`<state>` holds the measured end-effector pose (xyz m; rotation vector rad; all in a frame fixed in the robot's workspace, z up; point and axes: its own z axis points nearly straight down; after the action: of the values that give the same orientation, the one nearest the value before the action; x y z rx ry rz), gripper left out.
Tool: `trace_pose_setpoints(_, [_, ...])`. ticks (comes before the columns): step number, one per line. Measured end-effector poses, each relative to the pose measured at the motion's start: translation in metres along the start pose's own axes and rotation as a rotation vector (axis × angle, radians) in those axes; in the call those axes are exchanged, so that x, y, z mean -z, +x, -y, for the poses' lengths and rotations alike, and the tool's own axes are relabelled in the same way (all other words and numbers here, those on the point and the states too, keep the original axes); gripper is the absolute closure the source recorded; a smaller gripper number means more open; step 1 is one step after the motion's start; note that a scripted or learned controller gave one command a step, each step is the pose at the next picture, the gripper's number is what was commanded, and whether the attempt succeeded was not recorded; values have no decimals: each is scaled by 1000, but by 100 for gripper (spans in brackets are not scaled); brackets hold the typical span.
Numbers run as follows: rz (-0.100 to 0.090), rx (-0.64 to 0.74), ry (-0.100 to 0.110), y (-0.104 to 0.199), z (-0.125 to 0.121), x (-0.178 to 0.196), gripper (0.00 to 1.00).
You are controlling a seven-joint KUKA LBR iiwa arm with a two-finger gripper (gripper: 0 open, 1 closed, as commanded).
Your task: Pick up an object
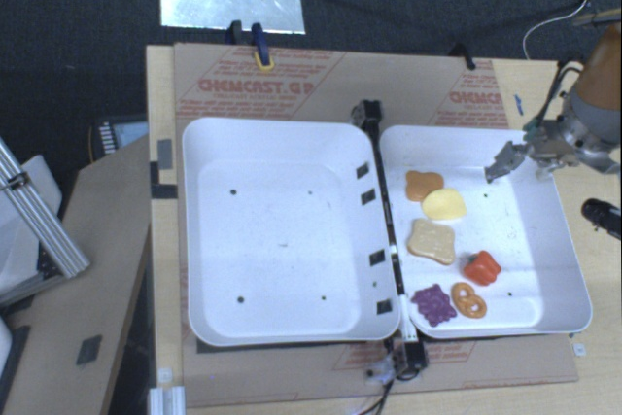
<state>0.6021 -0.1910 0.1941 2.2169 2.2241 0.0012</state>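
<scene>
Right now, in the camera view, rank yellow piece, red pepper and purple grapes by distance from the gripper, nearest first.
Gripper is over the right bin's far part.
1. Yellow piece: just left of and below it, nearest.
2. Red pepper: further toward the bin's near side.
3. Purple grapes: near-left corner, farthest.

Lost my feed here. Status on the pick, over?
End effector above right bin, nothing between its fingers. Six food pieces in that bin; nearest, yellow piece. Nothing in the way.

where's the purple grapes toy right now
The purple grapes toy lies in the right bin, at its near left corner, beside the pretzel and below the bread slice.
</scene>
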Motion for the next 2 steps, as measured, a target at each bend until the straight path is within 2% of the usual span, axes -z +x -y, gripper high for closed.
trace_pose_setpoints(1, [1,3,-4,0,-1,11,100])
trace_pose_setpoints(2, [-3,9,-4,79,-27,31,100])
